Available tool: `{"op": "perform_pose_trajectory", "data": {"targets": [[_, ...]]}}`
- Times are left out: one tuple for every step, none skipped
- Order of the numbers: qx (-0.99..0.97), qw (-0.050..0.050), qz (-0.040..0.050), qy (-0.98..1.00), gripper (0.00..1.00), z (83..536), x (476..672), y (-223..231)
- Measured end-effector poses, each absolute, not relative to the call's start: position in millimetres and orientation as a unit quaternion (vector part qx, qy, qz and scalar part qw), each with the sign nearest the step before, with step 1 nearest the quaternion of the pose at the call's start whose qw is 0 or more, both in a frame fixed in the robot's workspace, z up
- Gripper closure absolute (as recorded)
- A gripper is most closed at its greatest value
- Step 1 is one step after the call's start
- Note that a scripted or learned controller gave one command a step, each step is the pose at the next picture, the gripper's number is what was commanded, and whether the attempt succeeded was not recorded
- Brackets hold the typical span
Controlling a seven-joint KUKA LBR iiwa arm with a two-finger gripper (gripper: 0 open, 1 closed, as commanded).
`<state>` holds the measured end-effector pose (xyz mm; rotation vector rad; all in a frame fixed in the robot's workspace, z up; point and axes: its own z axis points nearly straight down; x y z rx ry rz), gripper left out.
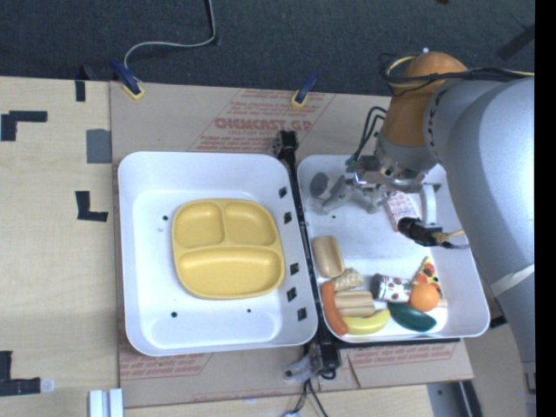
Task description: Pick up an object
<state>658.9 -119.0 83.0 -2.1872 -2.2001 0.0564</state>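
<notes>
White bins: two are seen side by side on the bench, the left bin point(143, 259) and the right bin point(465, 307), their inner rims touching at a dark seam.
Left bin: a yellow divided tray point(228, 248) is set at its middle, with bare white floor left all round it.
Right bin: its near edge is crowded with toy food, a bread roll point(327, 255), a carrot point(332, 308), a banana point(367, 322), an orange point(424, 297) and a green vegetable point(412, 318) (packed close, several touching).
Open room: bare floor is seen between the roll and the far rim of the right bin.
Gripper point(328, 193): it is lowered at the far left corner of the right bin, well apart from the food.
Fingers: whether they are parted or closed cannot be told, and nothing is seen between them.
Arm point(486, 172): much of the right bin's right side is covered by it.
</notes>
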Motion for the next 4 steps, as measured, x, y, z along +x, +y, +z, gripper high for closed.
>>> {"op": "perform_pose_trajectory", "data": {"targets": [[-0.706, 0.014, 0.0206, -0.707, 0.0, 82.1, 658.4, -109.5], [-0.707, 0.014, 0.0199, -0.707, 0.0, 81.8, 658.6, -105.1], [-0.706, 0.021, 0.0193, -0.707, 1.0, 91.1, 657.9, -100.9], [-0.706, 0.02, 0.0183, -0.707, 0.0, 91.6, 658.6, -100.7]]}}
